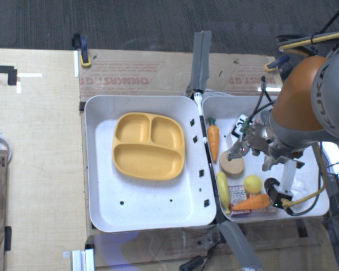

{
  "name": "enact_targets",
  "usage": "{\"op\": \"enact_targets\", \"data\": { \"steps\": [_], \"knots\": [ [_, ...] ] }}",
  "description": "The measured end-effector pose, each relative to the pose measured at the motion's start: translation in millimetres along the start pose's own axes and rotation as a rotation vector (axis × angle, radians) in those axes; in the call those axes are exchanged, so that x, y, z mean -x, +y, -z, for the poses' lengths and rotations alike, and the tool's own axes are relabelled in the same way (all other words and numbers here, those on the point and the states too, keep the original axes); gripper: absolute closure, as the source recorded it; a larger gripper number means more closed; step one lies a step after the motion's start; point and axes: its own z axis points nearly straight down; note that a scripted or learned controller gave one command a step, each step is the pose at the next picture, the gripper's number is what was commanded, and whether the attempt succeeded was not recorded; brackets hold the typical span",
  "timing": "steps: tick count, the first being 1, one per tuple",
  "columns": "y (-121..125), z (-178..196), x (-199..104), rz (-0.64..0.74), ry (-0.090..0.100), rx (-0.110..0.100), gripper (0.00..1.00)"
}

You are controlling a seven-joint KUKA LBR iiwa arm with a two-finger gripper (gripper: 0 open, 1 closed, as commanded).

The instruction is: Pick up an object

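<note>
My gripper point(252, 158) hangs over the right bin point(322, 151), below the grey arm with its orange band point(300, 95). Its two metal fingers point(237, 151) stand apart, so it is open, and nothing sits between them. The left finger is just above a tan round disc point(231, 166). A yellow lemon point(252, 183) lies just below the gripper. An upright carrot point(213, 140) rests along the bin's left wall. A second carrot point(251, 203) lies at the front, beside a banana point(222, 188) and a small printed packet point(237, 193).
The left bin point(101, 168) holds a yellow divided plate point(149, 145). A grey divider post point(200, 61) rises between the bins at the back. Cables point(305, 199) trail from the wrist over the right bin's front right corner.
</note>
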Motion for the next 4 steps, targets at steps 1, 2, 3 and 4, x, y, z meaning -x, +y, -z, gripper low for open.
{"op": "enact_targets", "data": {
  "steps": [1, 2, 3, 4],
  "knots": [
    [-19, 0, 18, -0.020, 0.000, 0.000, 0.00],
    [-7, -27, 52, 0.297, 0.001, 0.000, 0.00],
    [36, 35, 39, 0.461, 0.000, 0.003, 0.00],
    [-23, 0, 9, 0.454, 0.000, -0.001, 0.00]
  ]
}}
